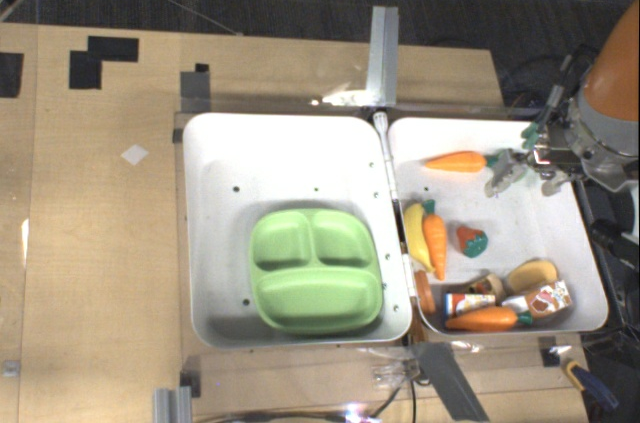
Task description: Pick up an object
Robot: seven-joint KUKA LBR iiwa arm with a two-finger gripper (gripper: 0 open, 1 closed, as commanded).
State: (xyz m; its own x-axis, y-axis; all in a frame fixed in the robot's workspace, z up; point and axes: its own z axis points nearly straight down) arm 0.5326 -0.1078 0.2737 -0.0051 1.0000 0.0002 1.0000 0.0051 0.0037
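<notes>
My gripper (523, 179) hangs over the back right part of the right bin (585, 241), open, with nothing between its fingers. An orange carrot (455, 162) lies just to its left, near the bin's back wall and apart from the left fingertip. Further forward lie a yellow banana (413, 235) and a second carrot (434, 244) side by side, with a red strawberry (472, 240) beside them. Along the front wall sit a small bottle (468, 303), another carrot (490, 318), a bread piece (530, 273) and a small carton (548, 298).
The left bin (215, 211) holds a green divided plate (315, 268) toward its front. A metal post (383, 56) stands behind the wall between the two bins. The bare white floor of the right bin lies below the gripper.
</notes>
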